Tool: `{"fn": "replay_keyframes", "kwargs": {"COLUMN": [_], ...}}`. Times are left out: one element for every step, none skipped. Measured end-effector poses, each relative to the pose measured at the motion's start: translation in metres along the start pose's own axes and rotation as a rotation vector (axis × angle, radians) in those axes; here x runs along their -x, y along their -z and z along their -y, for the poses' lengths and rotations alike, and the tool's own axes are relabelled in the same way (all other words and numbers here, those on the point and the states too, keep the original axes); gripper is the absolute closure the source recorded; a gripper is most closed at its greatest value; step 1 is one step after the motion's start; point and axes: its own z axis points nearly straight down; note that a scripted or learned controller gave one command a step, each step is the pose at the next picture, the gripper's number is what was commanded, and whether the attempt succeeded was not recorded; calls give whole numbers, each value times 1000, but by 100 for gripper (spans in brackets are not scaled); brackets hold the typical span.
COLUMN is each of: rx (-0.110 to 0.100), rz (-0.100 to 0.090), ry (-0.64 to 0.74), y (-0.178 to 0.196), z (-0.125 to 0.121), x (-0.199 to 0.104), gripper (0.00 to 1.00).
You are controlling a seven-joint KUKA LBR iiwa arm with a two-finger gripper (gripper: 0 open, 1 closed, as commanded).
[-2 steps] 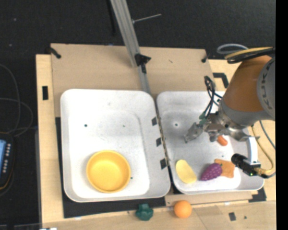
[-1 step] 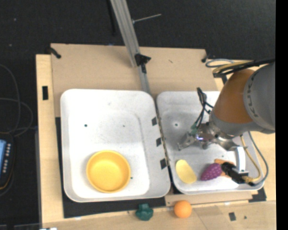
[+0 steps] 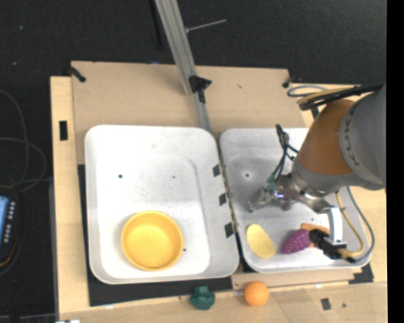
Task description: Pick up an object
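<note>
Pincer [image 3: 277, 197] is seen low in the right bin [image 3: 246, 147]; its grip state cannot be told. Approach step is judged underway. Yellow piece [image 3: 260, 240] and purple grapes [image 3: 297, 241] lie nearby; descent onto one is needed next.

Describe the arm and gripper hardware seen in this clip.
The arm is a thick grey cylinder with a broad orange band above the wrist. Thin dark cables run down beside it toward the gripper, a small metallic assembly with dark parts. A white bracket and black-and-orange fittings sit beside the wrist.
</note>
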Motion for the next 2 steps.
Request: {"fn": "replay_keyframes", "kwargs": {"rx": [5,9], "rz": [-1,1], "ry": [-3,5], "y": [12,70], "z": [-2,-12], "x": [1,-3], "gripper": [100,100]}}
